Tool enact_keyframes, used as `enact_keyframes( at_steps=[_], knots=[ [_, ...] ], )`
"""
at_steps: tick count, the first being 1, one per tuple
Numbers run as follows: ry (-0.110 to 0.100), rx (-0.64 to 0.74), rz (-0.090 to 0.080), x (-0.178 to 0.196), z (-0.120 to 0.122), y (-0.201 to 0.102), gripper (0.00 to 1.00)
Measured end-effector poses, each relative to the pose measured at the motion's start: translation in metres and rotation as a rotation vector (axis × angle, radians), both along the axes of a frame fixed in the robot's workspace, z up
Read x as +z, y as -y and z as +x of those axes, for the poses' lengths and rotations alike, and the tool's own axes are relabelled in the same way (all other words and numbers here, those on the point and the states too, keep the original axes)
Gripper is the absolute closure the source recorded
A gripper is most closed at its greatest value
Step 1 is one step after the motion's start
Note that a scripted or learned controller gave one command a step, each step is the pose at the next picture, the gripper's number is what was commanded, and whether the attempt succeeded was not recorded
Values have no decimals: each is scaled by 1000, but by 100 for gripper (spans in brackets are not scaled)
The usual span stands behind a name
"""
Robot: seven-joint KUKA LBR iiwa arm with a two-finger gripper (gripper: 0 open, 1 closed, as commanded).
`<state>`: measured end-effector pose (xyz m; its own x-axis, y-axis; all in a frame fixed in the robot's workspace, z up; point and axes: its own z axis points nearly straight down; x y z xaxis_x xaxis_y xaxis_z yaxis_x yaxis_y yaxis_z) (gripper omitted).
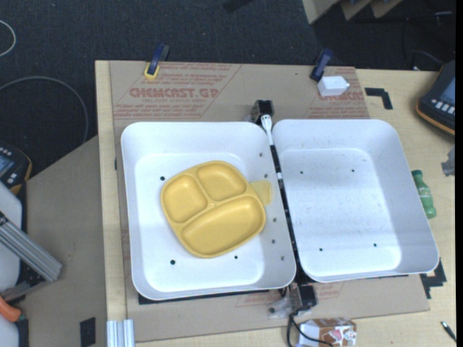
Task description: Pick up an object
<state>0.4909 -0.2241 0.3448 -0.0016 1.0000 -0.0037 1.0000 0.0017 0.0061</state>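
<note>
A yellow divided plate (212,207) with three compartments lies flat in the left white bin (145,266), slightly right of the bin's middle. A small pale yellow piece (261,191) lies against the plate's right edge, near the wall between the bins.
The right white bin (412,251) stands beside the left one on a brown board. A green object (424,193) lies just outside its right rim. A white block (333,86) and two clamps (155,61) sit along the board's far edge. Cables and a connector (304,298) lie at the front.
</note>
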Motion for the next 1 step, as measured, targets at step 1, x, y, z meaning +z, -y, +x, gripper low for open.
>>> enact_keyframes(
  at_steps=[1],
  knots=[
    [1,0,-1,9,0,0,100]
  ],
)
